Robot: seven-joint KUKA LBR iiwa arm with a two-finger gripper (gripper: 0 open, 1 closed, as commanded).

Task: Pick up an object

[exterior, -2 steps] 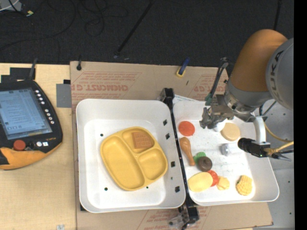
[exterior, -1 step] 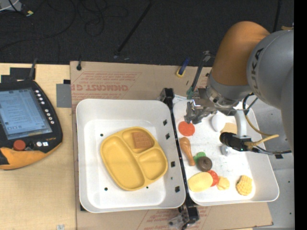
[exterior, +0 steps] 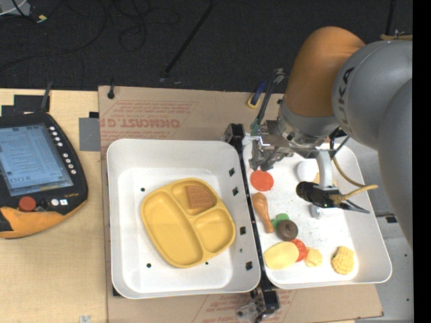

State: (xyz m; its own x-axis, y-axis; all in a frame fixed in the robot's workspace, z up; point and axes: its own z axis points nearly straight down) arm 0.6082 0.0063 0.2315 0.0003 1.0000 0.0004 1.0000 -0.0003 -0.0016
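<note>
Your gripper (exterior: 264,159) hangs at the right bin's (exterior: 367,264) far-left corner, finger state I cannot tell; red disc (exterior: 262,180) just below, bare floor beyond it.

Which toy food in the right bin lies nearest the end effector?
The flat red-orange round slice, just below the end effector; the yellow corn cob lies farthest off.
</note>
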